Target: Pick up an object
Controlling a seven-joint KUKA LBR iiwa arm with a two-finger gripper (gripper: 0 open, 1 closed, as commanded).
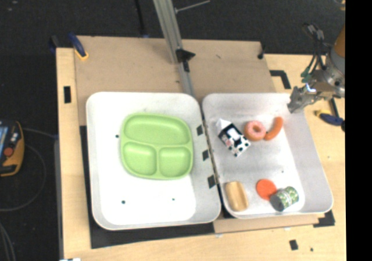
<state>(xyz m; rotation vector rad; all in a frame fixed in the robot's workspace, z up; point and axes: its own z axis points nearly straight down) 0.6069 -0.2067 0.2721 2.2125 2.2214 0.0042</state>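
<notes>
Gripper [297, 103] over right bin's [308, 138] rim, state unclear to me; pink donut [254, 131] looks light, rigid — pinch across ring.

Bench surroundings

Grey aluminium post [167, 18] rises behind the bins; blue clamp [77, 46] at bench corner; yellow-cased device [10, 148] at left edge.

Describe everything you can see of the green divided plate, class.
The green divided plate is pale lime, plastic by its look, a rounded rectangle with three compartments: one wide one at the far side, two smaller ones nearer the camera. It lies flat and upright in the left bin, slightly turned, near the middle. Nothing sits in it or touches it.
</notes>
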